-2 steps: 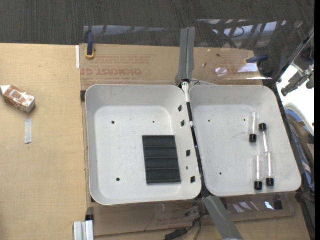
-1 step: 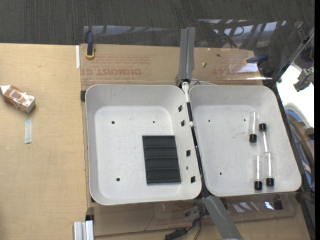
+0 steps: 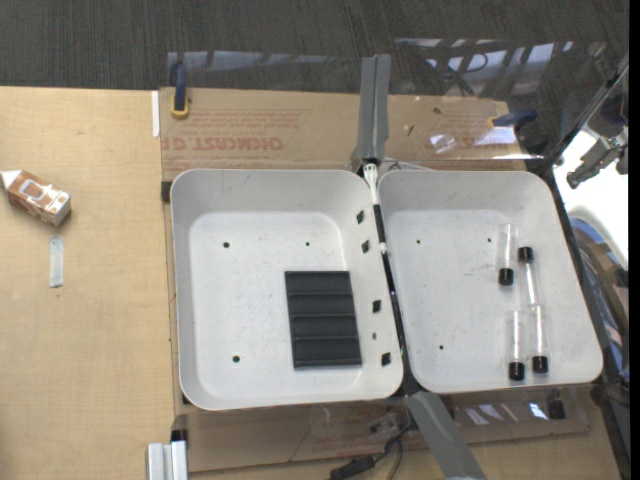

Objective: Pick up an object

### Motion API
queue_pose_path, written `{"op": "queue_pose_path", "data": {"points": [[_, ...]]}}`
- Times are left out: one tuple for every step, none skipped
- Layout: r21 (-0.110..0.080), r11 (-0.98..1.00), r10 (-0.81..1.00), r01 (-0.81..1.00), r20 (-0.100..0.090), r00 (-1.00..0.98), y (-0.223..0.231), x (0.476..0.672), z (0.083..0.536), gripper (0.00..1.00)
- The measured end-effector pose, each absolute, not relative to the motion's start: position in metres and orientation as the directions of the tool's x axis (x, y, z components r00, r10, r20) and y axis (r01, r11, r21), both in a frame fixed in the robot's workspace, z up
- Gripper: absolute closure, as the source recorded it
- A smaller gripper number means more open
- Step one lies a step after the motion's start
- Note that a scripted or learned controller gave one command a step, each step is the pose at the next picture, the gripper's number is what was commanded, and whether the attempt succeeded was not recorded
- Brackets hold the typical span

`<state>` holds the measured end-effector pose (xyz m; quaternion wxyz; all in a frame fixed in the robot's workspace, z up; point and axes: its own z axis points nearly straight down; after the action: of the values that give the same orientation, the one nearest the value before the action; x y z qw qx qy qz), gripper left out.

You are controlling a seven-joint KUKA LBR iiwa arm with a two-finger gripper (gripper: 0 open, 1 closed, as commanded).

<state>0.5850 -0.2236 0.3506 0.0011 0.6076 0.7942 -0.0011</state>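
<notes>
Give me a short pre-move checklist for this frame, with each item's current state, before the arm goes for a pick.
1. Graspable thing in the left bin: ok, a black ribbed block lies flat on its floor.
2. Graspable things in the right bin: ok, clear tubes with black caps lie near its right wall.
3. Block clear of the bin walls: ok, bare floor all around it.
4. Tubes separated from each other: not ok, they lie close together, side by side.
5. Gripper position: not ok, at the view's right edge, outside both bins.
6. Gripper ready to grasp: cannot tell.
</notes>
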Motion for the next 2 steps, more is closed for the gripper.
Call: {"op": "queue_pose_path", "data": {"points": [[0.0,0.425,0.905,0.905,-0.002,-0.425,-0.2221,0.5837,0.4344,0.0],[0.0,0.426,0.905,0.905,-0.004,-0.426,-0.2224,0.585,0.4427,1.0]]}}
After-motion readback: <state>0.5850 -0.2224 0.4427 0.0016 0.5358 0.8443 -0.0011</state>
